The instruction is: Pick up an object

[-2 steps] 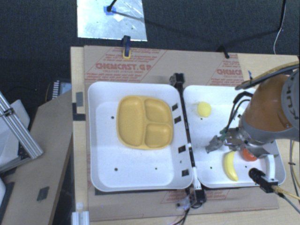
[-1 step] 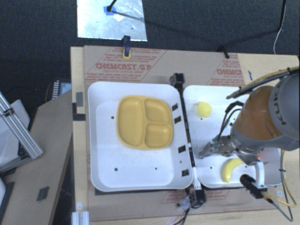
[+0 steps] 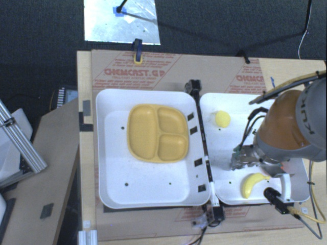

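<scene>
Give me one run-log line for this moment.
arm: over right bin | gripper: fingers unclear, above banana | lemon: untouched | left bin: yellow divided plate

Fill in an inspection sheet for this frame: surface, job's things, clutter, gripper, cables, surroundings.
Surface: two white bins; left bin, right bin, on a cardboard-covered bench.
Job's things: yellow divided tray in left bin; yellow ball and banana in right bin.
Clutter: nothing seen.
Gripper: gripper low over right bin, above the banana; nothing visibly held.
Cables: black cables on the arm.
Surroundings: dark carpet, silver sheet.
</scene>
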